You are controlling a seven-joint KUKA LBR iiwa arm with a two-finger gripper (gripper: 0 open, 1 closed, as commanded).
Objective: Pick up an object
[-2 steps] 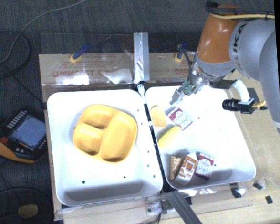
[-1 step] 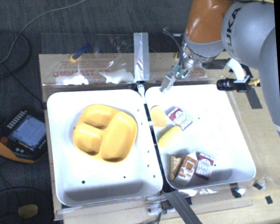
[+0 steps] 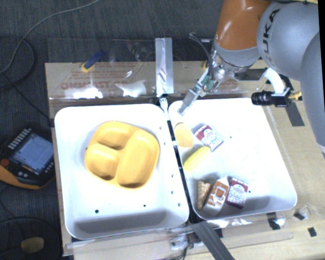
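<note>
Two white bins sit side by side on the tabletop. At nine o'clock, the left bin (image 3: 74,216) holds a large yellow bread-shaped toy (image 3: 121,153). The right bin (image 3: 265,164) holds a yellow round piece (image 3: 183,133), a small red-and-white carton (image 3: 208,137), a yellow banana-like piece (image 3: 195,157) and three small packets (image 3: 222,193) at six o'clock. The gripper (image 3: 183,107) hangs at twelve o'clock over the right bin's upper-left corner, holding nothing; whether its jaws are apart, I cannot tell.

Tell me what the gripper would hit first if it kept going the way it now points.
The gripper slants down-left at the right bin's upper-left corner. Straight on, it would probably meet the pale yellow round piece by the divider, though the bin rim could come first; depth is unclear.
</note>
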